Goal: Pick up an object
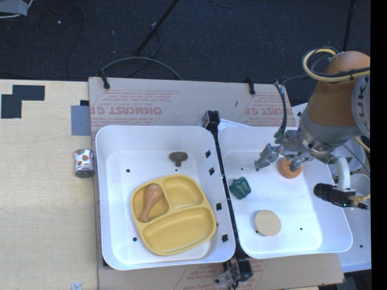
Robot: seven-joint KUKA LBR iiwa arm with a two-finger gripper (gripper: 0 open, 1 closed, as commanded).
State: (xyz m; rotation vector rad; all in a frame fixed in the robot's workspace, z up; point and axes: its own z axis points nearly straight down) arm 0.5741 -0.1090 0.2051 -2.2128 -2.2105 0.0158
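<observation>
over the right bin (338, 237) the gripper (284, 157) hangs beside an orange ball (290, 168) — likely the target, though whether its grip is closed cannot be told. the approach step seems underway; next it must centre and lower.

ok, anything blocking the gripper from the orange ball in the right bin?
Nothing visible. The gripper hangs beside the small orange ball; the green pepper-shaped toy and flat tan round disc lie apart from it.
</observation>
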